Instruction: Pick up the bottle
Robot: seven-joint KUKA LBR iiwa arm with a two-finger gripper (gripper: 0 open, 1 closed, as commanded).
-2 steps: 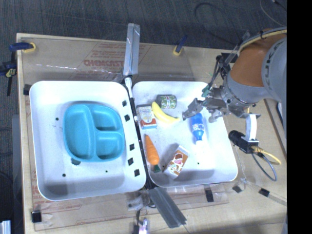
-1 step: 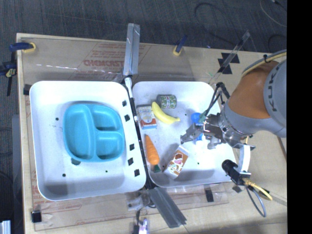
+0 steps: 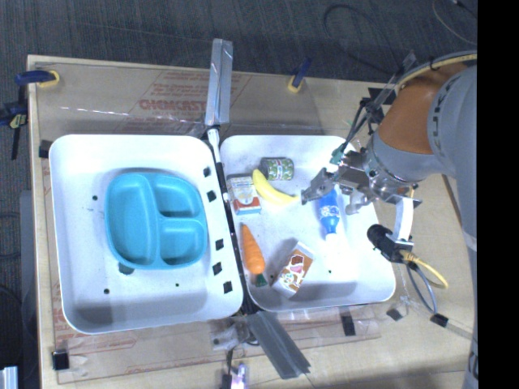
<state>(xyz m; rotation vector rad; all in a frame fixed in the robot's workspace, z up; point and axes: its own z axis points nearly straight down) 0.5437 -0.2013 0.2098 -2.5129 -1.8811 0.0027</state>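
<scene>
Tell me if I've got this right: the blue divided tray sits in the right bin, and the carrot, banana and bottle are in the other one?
Not quite. The camera view shows the blue divided tray in the left bin, not the right. The carrot, banana and bottle lie together in the right bin.

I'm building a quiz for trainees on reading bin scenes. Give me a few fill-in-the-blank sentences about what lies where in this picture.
1. The turquoise compartment tray lies in the ____ white bin of the camera view.
2. The orange carrot lies just below the small red-and-white carton, close to the wall that ____ the two bins.
3. The yellow banana lies directly below the small green ____.
4. The blue-and-white plastic bottle lies in the right bin beneath the grey arm's gripper, to the ____ of the banana.

Missing words: left; divides; can; right
</scene>
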